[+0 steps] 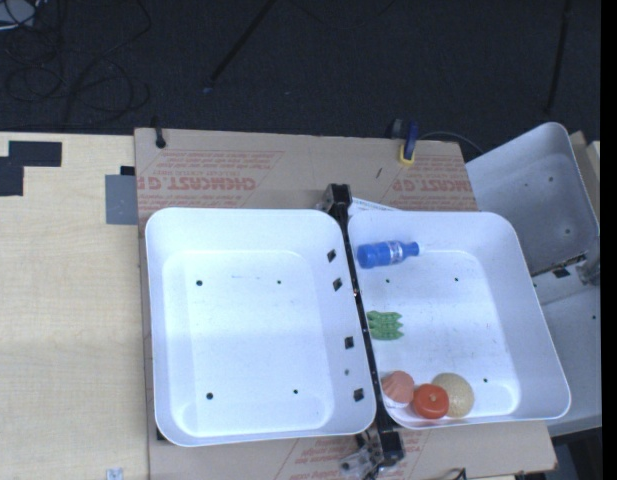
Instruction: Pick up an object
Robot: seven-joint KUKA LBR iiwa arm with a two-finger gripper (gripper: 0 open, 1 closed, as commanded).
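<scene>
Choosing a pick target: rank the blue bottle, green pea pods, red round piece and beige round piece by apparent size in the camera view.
1. blue bottle, clearly the longest.
2. beige round piece and green pea pods: too similar to rank.
3. red round piece, slightly smaller.

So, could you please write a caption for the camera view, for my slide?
Two white bins side by side: the right bin holds a blue bottle, a green toy and three small round items.
</scene>
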